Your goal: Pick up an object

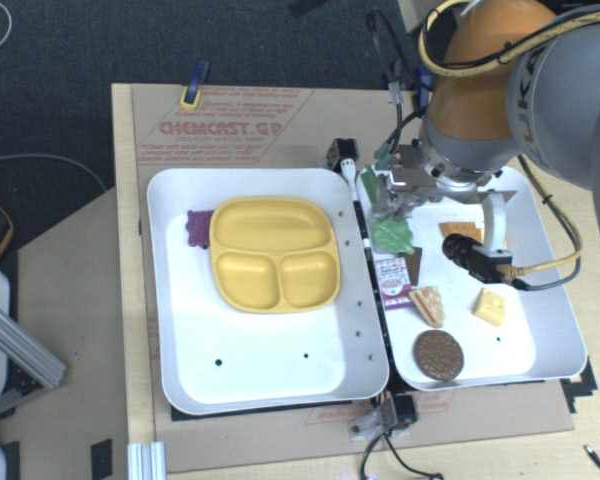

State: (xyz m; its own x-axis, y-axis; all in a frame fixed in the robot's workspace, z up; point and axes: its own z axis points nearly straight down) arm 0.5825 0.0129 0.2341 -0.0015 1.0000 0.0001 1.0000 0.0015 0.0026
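Although the gripper (390,200) hangs low over the green leafy piece (391,235) at the right bin's (540,363) left wall, whether its jaws are open cannot be told; the piece looks light, soft and crumpled, best pinched at its raised middle, and the wall just beside it crowds one side while the packet (389,273) touches its lower edge

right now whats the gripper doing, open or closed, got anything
Gripper: low in the right bin, directly over the green object. Open or closed cannot be told from this angle, nor whether it has a hold on anything.
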